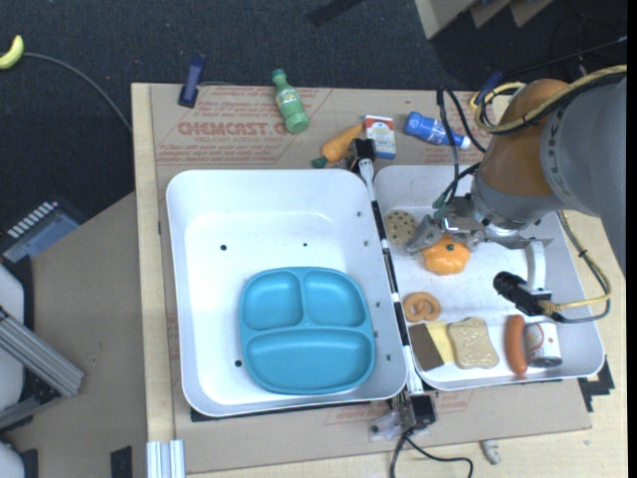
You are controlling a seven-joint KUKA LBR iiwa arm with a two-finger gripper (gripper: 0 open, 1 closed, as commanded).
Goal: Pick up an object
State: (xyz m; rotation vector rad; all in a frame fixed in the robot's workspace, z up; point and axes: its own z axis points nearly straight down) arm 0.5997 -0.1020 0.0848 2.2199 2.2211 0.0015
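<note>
Item: orange pumpkin-shaped toy [447, 256], sitting in the right bin [587, 342], near its middle. Your gripper [450, 229] is hanging directly over the toy's upper edge, so the toy is lying just toward the near side of the jaws; it is roundish, with no clear long axis. You cannot tell how the jaws are standing; the wrist is hiding them. Neighbours: a cookie [400, 226] just to its left, a doughnut [422, 307] below. The bin floor is lying flat and white, offering modest room.

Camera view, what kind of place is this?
Probably a robotics lab bench for pick-up trials: a robot arm reaches over two white bins, toy food such as an orange pumpkin in one.
</note>
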